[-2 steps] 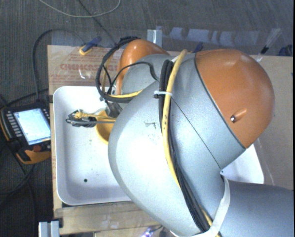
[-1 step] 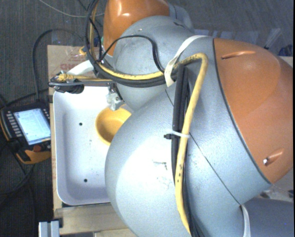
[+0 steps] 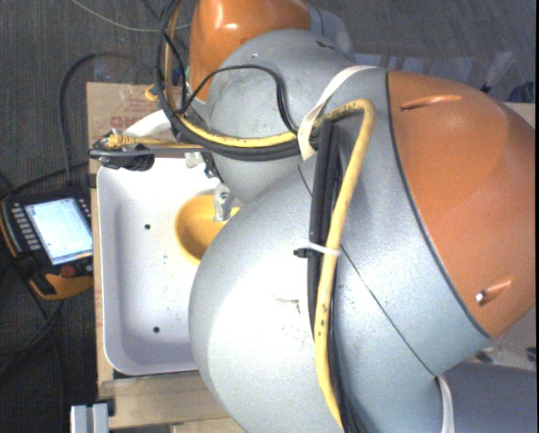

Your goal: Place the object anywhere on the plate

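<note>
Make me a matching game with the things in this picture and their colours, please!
Things:
1. plate
2. bin
3. cable on the arm
4. handheld screen on the floor

Colours or looks:
A. white
B. glowing pale blue-white with an orange and black case
C. yellow-orange, partly hidden under the arm
D. yellow, held by a white tie

Right pairs: 1-C, 2-A, 3-D, 4-B
</note>
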{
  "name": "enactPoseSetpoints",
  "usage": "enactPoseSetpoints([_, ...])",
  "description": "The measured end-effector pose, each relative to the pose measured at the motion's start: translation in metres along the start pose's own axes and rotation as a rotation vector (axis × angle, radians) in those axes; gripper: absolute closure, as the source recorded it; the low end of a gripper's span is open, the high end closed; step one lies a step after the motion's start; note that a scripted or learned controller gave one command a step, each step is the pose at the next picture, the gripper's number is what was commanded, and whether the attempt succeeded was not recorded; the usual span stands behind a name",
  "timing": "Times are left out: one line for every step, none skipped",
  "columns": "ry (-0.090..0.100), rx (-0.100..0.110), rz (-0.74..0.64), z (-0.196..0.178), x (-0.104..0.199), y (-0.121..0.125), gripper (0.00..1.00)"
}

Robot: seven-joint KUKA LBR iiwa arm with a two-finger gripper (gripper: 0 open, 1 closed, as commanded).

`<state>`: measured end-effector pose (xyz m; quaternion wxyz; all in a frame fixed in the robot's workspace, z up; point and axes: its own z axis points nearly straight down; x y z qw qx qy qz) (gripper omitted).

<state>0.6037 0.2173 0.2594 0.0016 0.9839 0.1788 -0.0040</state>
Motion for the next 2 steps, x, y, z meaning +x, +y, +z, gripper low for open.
enactPoseSetpoints([-0.001, -0.004, -0.269, -0.172, -0.050, 0.016, 0.00])
enactPoseSetpoints([-0.002, -0.001, -0.006, -0.022, -0.108, 0.012, 0.00])
